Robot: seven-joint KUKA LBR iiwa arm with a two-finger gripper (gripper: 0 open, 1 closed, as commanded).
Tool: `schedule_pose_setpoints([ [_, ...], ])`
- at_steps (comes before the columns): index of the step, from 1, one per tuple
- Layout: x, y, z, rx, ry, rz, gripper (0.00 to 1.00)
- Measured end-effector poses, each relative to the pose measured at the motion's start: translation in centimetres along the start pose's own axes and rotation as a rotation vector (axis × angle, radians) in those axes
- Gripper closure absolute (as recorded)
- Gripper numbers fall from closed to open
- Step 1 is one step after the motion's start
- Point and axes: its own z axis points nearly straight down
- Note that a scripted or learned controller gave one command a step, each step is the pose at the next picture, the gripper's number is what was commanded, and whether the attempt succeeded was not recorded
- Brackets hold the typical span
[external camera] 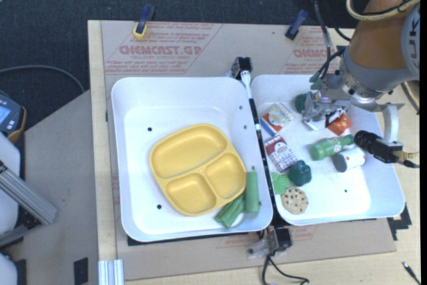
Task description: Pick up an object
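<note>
Bench [167, 50] — two white bins: left bin [130, 143], right bin [373, 200].

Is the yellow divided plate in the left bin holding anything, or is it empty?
Empty. All three compartments of the yellow plate show bare; the green pieces lie beside it.

- You look down from one fixed camera above the bench [200, 43], at a slant, not straight overhead.
- The far edge of the bench sits toward the top of your view, the near edge toward the bottom.
- You stand far enough back to take in both the left bin [133, 103] and the right bin [383, 193] whole.
- The arm [383, 30] enters from your right.
</note>
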Motion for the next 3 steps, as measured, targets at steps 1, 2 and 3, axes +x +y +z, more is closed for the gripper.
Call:
schedule_pose_setpoints([
  [1, 3.9, -4.1, 0.4, 0.001, 0.000, -0.001, 1.00],
  [2, 6.2, -4.9, -1.6, -0.007, -0.002, -0.001, 1.00],
  [3, 6.2, -5.1, 0.2, 0.000, -0.001, 0.003, 1.00],
])
